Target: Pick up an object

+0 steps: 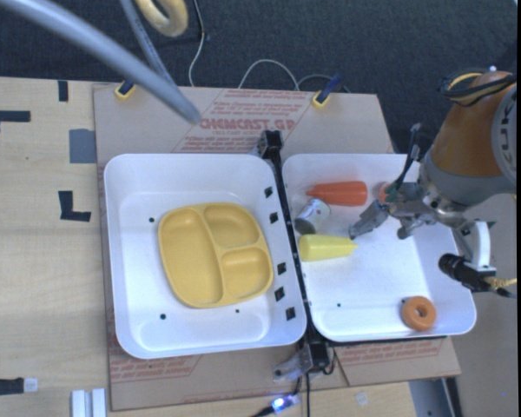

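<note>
Left bin (126, 259) and right bin (373, 315): both showing plain white. Divided plate (215, 253): showing mustard yellow. Carrot-shaped piece (339, 193): showing orange-red. Wedge (326, 248): showing pale yellow. Ring (418, 313): showing orange-brown. Arm (473, 142): showing grey with an orange band. Board (243, 115) under the bins: showing tan cardboard with red lettering.

arm: reaching in from right, wrist bent low | end effector (391, 220): fingers spread apart
</note>
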